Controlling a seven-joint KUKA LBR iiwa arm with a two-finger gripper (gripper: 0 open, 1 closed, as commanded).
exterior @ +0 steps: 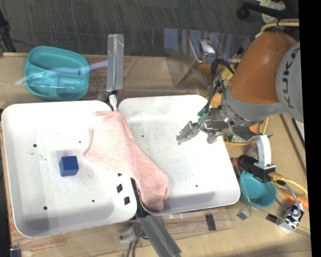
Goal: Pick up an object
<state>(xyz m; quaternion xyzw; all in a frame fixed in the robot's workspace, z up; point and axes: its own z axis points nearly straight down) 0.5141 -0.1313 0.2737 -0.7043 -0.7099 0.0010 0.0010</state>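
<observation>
The blue cube point(69, 165) sits flat on the floor of the left bin point(20, 122), toward its left-centre, with bare white floor all around it. A pink cloth point(131, 156) lies draped over the shared wall between the two bins, its upper part in the left bin to the right of the cube and its lower end hanging into the right bin point(217, 187) by the near rim. The cloth does not touch the cube.

My gripper point(188, 132) hangs over the right bin, well apart from the cube and to the right of the cloth. Its fingers point(184, 135) point left; whether they stand apart or together I cannot tell. Nothing shows between them.

Writing: large dark letters run down my grey arm casing point(292, 75) at the right edge, partly cut off and not fully legible. No labels are readable elsewhere.

Surroundings: a teal plastic container point(56, 71) rests on the bench point(146, 67) behind the left bin. A grey bracket point(115, 60) stands behind the junction of the bins. A teal cup point(257, 190) and cables point(284, 180) lie beside the right bin's near right corner.
</observation>
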